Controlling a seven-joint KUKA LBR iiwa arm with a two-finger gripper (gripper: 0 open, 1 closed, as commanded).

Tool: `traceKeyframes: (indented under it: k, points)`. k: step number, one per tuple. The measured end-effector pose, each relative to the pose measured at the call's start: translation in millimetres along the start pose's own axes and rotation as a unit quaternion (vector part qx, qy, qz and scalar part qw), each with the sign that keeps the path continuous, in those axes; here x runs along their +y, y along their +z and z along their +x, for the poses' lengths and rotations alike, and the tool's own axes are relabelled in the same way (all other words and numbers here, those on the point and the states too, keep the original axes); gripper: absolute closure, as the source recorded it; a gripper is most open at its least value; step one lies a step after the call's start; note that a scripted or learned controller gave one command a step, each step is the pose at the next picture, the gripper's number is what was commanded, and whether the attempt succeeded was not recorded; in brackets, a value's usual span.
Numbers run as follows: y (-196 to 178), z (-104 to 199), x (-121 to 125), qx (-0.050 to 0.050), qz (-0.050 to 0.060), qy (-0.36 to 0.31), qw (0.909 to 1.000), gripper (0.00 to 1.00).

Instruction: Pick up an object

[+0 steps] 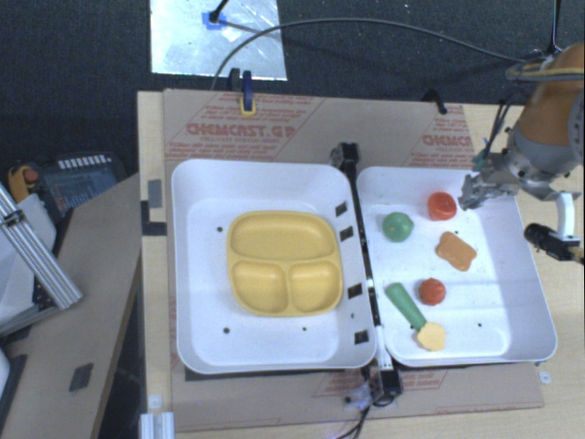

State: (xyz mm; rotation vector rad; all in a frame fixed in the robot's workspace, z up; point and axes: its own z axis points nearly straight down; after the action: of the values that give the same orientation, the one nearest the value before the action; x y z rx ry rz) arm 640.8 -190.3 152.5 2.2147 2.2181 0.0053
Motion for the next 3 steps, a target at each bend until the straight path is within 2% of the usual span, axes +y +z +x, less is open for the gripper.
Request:
traceKeyframes:
  k: [1,2,3]
  points:
    - [-65.0,2.2,0.5,0.000,0.000,-0.002,1.0000,1.00]
    - [-66.7,2.2,1.5,0.001,0.002,-0.002,1.0000,1.00]
    - [-71.0,44.8,-4.7,0.001,0.003,-0.003,1.0000,1.00]
